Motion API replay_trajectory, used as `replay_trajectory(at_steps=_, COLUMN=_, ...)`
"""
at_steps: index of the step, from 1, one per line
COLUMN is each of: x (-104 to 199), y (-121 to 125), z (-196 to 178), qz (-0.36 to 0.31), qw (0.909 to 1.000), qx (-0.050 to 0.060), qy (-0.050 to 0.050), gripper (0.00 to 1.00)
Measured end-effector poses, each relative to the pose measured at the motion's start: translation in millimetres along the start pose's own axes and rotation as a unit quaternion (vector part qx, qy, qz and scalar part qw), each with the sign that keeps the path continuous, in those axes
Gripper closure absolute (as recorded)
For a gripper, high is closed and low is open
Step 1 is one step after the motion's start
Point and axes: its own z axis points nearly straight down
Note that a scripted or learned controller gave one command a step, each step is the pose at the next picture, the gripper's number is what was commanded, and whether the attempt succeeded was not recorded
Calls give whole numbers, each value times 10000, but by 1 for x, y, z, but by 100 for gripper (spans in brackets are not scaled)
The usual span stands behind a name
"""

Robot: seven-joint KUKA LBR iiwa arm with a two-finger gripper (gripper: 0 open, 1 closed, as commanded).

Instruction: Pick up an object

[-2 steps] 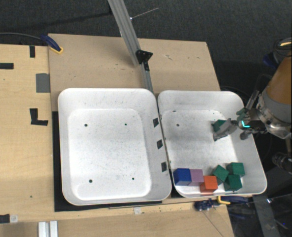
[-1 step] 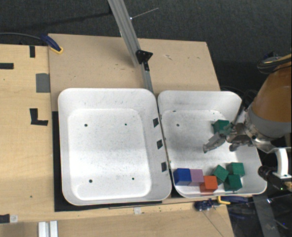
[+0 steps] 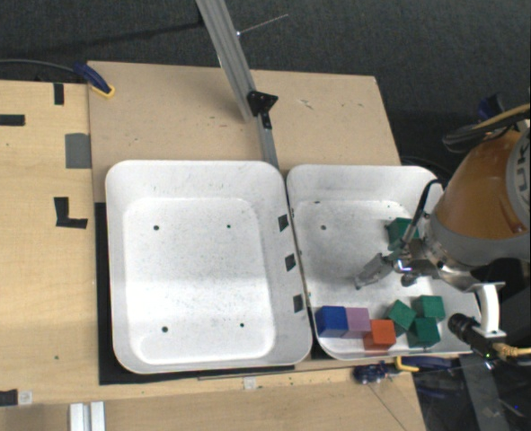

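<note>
The fingers [image 3: 369,271] stand slightly apart with nothing between them, low over the right bin [image 3: 355,182]. Nearest the bin's front rim lie blue [image 3: 331,320], lilac [image 3: 358,320], orange [image 3: 382,332] and green blocks [image 3: 403,313].

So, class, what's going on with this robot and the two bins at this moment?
A grey and orange arm reaches in from the right over the right bin, its gripper low above the bin floor with nothing visibly between its fingers. Small blocks sit along the bin's near edge: a blue block, a purple one, an orange one and green blocks. Another green block lies just beyond the gripper. The left bin sits alongside.
</note>
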Motion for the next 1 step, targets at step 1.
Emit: replay_trajectory(at_steps=1, x=2, y=0, z=65, qz=3, qw=10000, qx=9, qy=2, gripper=0)
